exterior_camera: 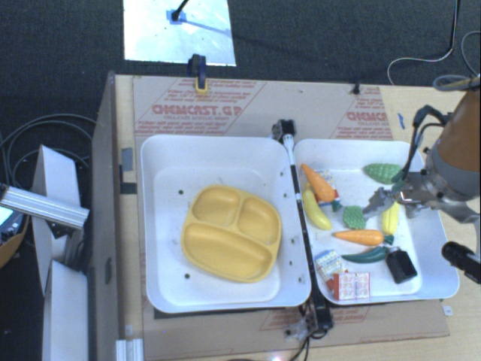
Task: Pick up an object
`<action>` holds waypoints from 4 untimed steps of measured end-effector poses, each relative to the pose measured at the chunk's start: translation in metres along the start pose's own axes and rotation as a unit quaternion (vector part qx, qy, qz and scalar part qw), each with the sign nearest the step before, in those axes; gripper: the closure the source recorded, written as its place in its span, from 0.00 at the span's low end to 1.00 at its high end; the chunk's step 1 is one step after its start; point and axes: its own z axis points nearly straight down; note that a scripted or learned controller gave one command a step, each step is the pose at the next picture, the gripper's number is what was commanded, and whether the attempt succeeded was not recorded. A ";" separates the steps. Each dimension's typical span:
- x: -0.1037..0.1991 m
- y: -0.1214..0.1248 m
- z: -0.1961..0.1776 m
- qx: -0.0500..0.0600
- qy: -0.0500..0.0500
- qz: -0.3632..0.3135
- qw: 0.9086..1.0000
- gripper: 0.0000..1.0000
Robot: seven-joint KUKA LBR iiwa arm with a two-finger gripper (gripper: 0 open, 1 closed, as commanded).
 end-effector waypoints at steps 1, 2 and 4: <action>0.015 0.033 0.170 0.000 0.000 0.000 1.000 0.00; -0.005 0.106 0.164 -0.003 -0.001 -0.001 1.000 0.00; 0.013 0.168 0.156 0.005 0.000 -0.002 1.000 1.00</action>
